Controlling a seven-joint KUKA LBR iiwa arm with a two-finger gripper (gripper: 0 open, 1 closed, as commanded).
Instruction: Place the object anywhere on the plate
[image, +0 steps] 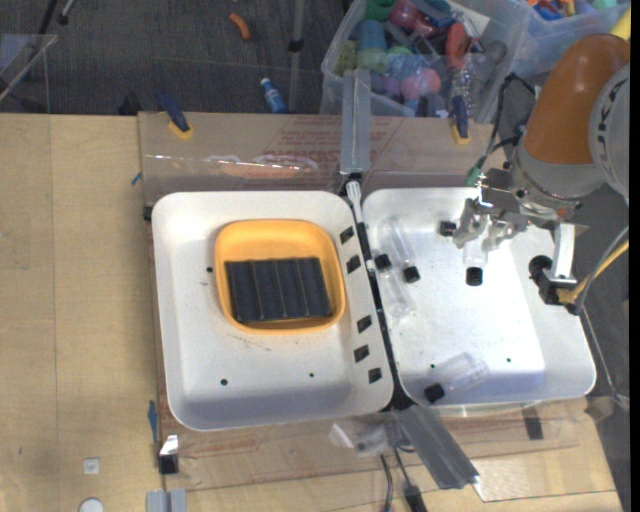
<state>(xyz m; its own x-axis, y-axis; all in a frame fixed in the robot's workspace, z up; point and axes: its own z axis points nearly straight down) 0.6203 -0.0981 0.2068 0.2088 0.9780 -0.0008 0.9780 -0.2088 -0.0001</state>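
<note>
A yellow-orange plate sits in the left bin. A black ribbed rectangular object lies flat on the plate and covers most of its middle. The gripper hangs over the upper part of the right bin, far to the right of the plate and apart from the black object. Nothing shows in its grasp.
A divider with black clips separates the two bins. Small black pieces and clear plastic bits lie in the right bin. The arm's orange band rises at the upper right. A box of colourful toys stands behind the bench.
</note>
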